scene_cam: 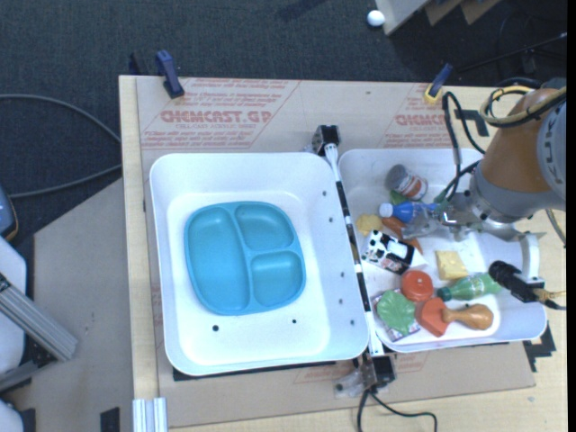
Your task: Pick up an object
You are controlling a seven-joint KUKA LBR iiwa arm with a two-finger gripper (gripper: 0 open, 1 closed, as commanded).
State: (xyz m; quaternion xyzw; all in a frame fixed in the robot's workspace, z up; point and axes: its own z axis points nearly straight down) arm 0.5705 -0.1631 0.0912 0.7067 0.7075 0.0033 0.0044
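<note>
The 2 white bins sit side by side on the counter (225, 115), which looks like raw board with red printing, clamped at its far corners so nothing shifts. The left bin (171, 187) carries just 1 thing, a smooth blue plastic plate (243, 257) moulded into 3 compartments. The right bin (526, 327) is the crowded one, and that is where the arm (526, 165) comes in, its hand (444, 216) low over the bin's middle, just beside a small blue-and-white bottle (405, 211). Whether the hand is spread or closed I cannot tell from here, and I see nothing in it. Near it lie a black-and-white toy (389, 251), a yellow spongy block (451, 264), a green bottle (468, 287), an orange round piece (417, 285) and a glossy tan gourd shape (470, 315), all loosely tumbled together, presumably as pick candidates.
</note>
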